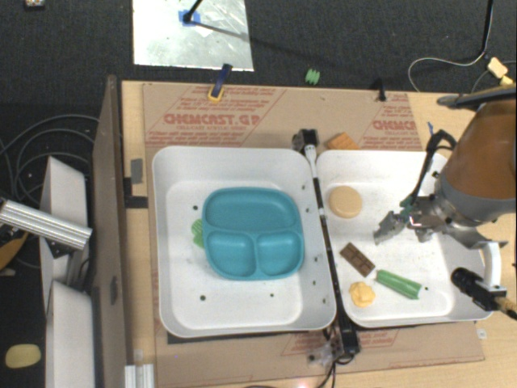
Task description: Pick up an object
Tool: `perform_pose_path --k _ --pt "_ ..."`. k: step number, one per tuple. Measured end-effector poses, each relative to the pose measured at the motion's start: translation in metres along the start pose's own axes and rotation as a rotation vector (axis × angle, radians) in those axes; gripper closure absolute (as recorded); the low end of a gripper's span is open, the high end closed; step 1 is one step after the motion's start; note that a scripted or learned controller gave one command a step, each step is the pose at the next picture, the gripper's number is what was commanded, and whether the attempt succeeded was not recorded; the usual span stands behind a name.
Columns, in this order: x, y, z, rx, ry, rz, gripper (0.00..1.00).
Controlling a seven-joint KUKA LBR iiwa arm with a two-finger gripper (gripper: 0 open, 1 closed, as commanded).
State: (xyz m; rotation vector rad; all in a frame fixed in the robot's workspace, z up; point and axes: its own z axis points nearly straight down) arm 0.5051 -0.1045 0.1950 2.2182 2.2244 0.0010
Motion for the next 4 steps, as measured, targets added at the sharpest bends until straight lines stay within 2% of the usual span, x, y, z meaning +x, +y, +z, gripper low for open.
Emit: perform_pose_path --k 1,2,3,4 --pt "0.002 -0.005 0.111 0.009 0.002 0.002 0.0" --pt "0.006 -0.001 0.111 0.0 0.001 0.002 0.0" --pt "0.006 0.001 0.099 -0.003 0.001 0.001 1.0" --pt "0.053 0.037 -0.032 -0.017 0.0 -0.009 1.0"
